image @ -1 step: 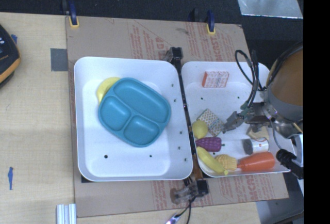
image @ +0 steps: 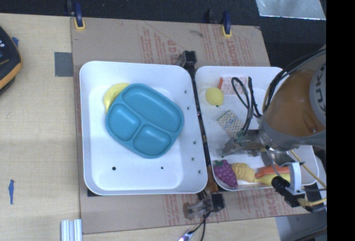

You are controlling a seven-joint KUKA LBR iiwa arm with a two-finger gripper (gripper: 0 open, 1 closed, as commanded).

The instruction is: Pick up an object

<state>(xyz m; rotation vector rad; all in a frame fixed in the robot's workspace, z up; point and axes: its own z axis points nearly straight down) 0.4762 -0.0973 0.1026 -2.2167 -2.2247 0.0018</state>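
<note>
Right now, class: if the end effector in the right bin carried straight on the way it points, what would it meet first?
The end effector points leftward, between the patterned block above and the grapes below. Straight on, it would probably meet the right bin's left wall first, though its height over the floor is unclear.

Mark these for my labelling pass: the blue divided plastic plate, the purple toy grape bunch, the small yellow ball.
Blue divided plastic plate (image: 145,120), camera view, centre ridge.
Purple toy grape bunch (image: 225,173), camera view, cluster middle.
Small yellow ball (image: 214,96), camera view, top surface.
</note>
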